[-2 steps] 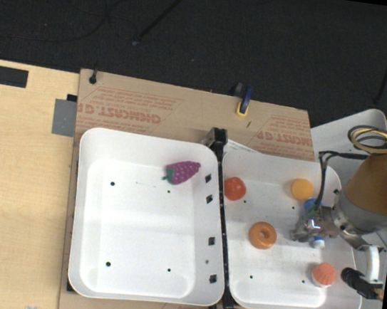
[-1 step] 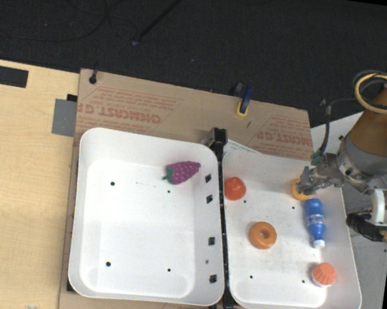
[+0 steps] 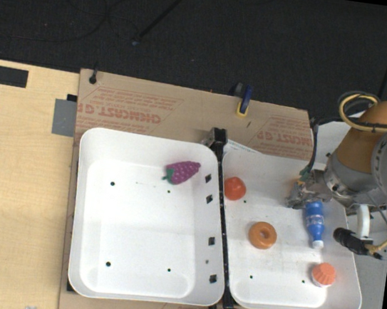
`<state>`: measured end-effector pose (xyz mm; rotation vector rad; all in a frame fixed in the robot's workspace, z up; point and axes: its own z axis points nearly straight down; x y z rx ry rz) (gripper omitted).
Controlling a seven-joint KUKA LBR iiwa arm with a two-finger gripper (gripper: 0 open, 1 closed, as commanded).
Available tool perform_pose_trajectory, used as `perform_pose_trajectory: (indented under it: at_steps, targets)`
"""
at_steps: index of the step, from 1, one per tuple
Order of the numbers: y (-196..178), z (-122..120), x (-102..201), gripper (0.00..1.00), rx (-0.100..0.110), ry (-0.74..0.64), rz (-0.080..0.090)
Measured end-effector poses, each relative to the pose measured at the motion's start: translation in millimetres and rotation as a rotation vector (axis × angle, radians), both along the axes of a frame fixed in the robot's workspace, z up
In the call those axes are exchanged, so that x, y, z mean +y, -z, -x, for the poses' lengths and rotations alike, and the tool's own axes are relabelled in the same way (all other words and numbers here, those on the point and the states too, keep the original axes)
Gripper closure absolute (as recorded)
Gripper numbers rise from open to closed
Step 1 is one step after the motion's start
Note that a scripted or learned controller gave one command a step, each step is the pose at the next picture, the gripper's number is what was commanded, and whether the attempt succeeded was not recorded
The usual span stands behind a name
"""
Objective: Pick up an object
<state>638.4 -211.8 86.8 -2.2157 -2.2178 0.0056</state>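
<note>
The left bin (image 3: 86, 242) holds purple grapes (image 3: 182, 171) at its far edge. The right bin (image 3: 344, 302) holds a doughnut (image 3: 263, 235), two orange pieces (image 3: 234, 188) (image 3: 322, 274) and a blue bottle (image 3: 314, 222). The tool (image 3: 304, 194) hovers by the bottle; its opening cannot be told.

Smooth white plastic bins (image 3: 104, 173), matt cardboard underlay (image 3: 156, 112), pale wood bench (image 3: 7, 194)

A dark carpeted floor (image 3: 198, 28) fills the upper frame; a light wooden bench top (image 3: 7, 194) occupies the left.
</note>
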Motion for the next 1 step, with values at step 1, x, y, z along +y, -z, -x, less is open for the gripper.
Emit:
perform_pose_trajectory:
  at_steps: [1]
  targets:
    - [-0.5, -0.5, -0.2, 1.0, -0.003, -0.002, 0.002]
